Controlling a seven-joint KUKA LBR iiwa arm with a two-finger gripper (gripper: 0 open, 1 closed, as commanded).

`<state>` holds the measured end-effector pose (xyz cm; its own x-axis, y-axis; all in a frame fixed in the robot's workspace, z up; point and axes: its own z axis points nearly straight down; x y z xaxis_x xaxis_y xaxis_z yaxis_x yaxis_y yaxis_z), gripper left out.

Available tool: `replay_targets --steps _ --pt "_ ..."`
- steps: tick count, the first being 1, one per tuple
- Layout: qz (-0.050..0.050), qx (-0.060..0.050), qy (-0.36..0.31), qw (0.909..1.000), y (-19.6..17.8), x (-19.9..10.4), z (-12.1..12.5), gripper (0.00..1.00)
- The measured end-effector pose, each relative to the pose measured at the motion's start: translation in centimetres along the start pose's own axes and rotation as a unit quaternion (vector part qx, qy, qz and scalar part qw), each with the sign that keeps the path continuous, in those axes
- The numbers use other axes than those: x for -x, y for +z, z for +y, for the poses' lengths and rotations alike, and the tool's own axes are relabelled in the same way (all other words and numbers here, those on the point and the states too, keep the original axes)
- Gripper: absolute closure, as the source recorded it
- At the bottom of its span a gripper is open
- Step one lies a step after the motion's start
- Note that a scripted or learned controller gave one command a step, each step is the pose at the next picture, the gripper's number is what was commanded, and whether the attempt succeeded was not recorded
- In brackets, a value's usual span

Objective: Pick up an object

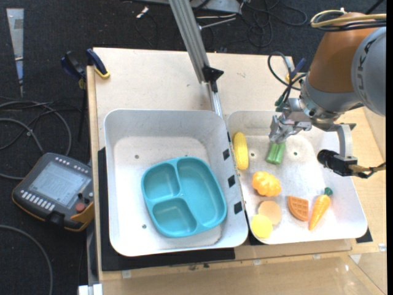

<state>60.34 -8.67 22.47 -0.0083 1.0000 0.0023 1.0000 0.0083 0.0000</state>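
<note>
While the grey arm (353,60) with its orange band reaches in from the right, its hand (282,134) hangs low over the back part of the right bin (350,223), directly above a small green piece (275,153) that lies there. The fingers point down at the upper end of the green piece and seem to touch it or come very near; whether they grip it I cannot tell, nor how wide they stand.

The right bin also holds a yellow corn cob (241,150) along its left wall, a yellow-orange pepper (266,183) near the middle, a round tan slice (269,211) in front of the pepper, a yellow lemon-like piece (261,227) touching that slice at the front edge, an orange waffle wedge (298,207) to the right of the slice, and a carrot (319,208) with a green top just beside the wedge. A black part (334,160) on a cable hangs over the bin's right side.

The left bin (123,134) holds a blue divided tray (183,196) with three compartments, lying a little right of centre. Both bins rest side by side on the pale surface (147,78). A slanted metal bar (190,32) crosses the back of the surface. On the dark floor to the left lies a control pendant (54,190) with a screen.
</note>
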Motion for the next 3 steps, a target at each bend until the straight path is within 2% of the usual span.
replay_targets --steps 3 --pt "0.0 0.0 -0.001 1.0 1.2 -17.2 -1.0 1.0"
